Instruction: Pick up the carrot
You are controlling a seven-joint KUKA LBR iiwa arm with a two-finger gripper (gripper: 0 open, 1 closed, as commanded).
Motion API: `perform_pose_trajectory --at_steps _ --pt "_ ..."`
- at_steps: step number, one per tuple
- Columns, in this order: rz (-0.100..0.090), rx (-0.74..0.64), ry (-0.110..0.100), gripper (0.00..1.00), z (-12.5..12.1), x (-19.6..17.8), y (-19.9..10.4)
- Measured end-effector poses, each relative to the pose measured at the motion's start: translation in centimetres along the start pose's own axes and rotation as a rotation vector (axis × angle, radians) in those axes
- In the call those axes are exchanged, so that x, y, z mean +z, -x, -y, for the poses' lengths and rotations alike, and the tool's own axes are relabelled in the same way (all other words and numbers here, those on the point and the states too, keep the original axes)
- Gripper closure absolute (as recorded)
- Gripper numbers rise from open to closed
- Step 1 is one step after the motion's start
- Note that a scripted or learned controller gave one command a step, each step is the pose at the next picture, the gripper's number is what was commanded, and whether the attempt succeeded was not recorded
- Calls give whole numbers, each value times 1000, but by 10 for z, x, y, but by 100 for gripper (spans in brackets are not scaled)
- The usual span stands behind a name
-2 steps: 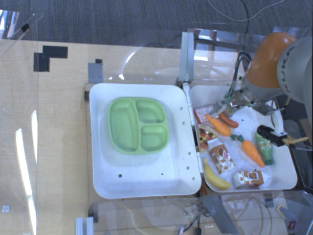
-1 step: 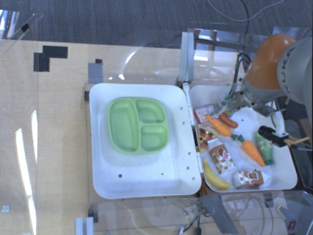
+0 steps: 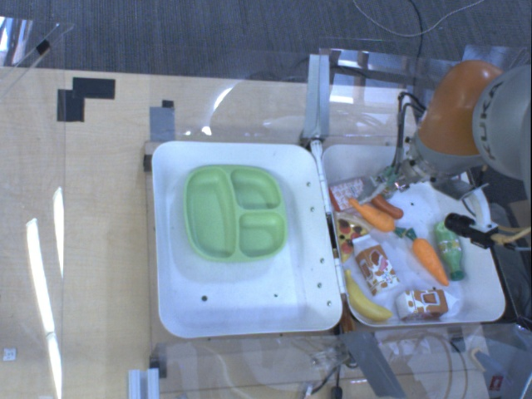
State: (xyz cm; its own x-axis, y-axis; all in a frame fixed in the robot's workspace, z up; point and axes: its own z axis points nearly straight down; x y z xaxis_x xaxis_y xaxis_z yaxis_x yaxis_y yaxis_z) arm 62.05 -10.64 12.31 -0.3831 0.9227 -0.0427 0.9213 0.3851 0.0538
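The worktop (image 3: 91,248) looked like pale wood with a smooth, light grain, and clear shiny panels over it caught white reflections. The left bin (image 3: 249,302) and the right bin (image 3: 482,298) were white plastic, matt with a soft sheen. The divided plate (image 3: 235,213) was light green plastic, smooth and a little glossy. The carrot (image 3: 430,260) seemed to be orange plastic with a smooth skin, and the banana (image 3: 366,302) yellow plastic. The small cartons (image 3: 376,270) looked like printed card. The arm (image 3: 507,123) had grey metal-like casing and a glossy orange band (image 3: 457,110). The floor (image 3: 208,15) behind was dark, rough carpet.
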Motion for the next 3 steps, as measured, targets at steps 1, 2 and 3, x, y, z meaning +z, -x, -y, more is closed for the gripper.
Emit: perform_pose_trajectory --at_steps 1,2,3 --pt "1 -79 2 0 2 0 0" --pt "-38 -274 -36 0 56 32 24" --pt "-41 -275 -32 100 52 22 23"
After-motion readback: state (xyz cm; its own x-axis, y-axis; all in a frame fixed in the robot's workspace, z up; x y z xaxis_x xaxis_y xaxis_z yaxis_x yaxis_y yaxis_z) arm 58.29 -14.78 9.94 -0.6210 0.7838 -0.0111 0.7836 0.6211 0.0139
